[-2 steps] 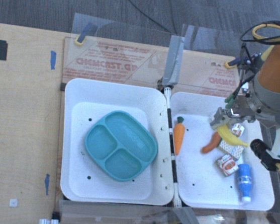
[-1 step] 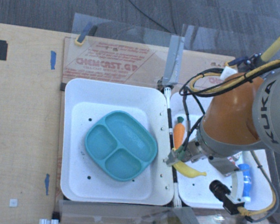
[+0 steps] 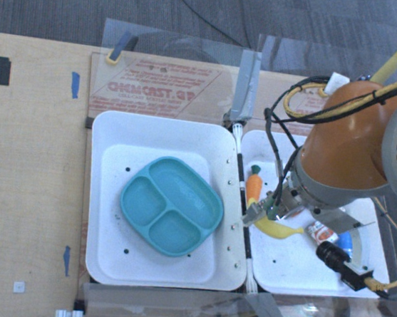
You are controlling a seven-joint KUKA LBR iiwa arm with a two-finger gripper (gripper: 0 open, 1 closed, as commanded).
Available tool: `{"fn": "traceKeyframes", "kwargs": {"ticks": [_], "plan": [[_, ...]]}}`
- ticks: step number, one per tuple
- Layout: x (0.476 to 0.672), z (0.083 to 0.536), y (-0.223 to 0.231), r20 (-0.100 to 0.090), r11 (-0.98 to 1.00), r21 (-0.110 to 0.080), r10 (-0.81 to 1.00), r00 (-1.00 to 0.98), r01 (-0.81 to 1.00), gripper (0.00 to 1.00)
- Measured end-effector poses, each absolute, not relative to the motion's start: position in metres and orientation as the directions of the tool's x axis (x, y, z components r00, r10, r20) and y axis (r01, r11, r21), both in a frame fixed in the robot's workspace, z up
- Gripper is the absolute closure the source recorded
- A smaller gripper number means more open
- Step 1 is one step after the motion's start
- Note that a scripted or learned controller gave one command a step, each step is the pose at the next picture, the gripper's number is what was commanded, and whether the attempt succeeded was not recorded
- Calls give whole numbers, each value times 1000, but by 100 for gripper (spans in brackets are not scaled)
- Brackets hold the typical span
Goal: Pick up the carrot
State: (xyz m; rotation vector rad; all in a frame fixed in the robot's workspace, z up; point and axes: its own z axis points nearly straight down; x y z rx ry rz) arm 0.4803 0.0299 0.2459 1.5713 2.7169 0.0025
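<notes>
The small orange carrot with a green top [image 3: 254, 185] is lying lengthwise in the right white bin [image 3: 292, 273], green end toward 12 o'clock. The end effector [image 3: 262, 211] is hovering at its 6 o'clock end; its grip state cannot be told.

The lower end of the carrot [image 3: 254, 187] is covered by the gripper [image 3: 264, 211]. The far part of the right bin [image 3: 281, 275] is hidden under the arm [image 3: 348, 137], and the fingers cannot be distinguished.

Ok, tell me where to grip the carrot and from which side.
Grip the carrot across its orange middle, coming straight down from above. It lies flat and lengthwise beside the right bin's left wall, green top pointing away, so close across its narrow width. The hand hovers near its lower end.
</notes>
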Motion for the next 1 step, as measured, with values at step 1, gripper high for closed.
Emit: {"fn": "traceKeyframes", "kwargs": {"ticks": [1], "plan": [[479,184,17,2,776,0,631,-776,631,100]]}}
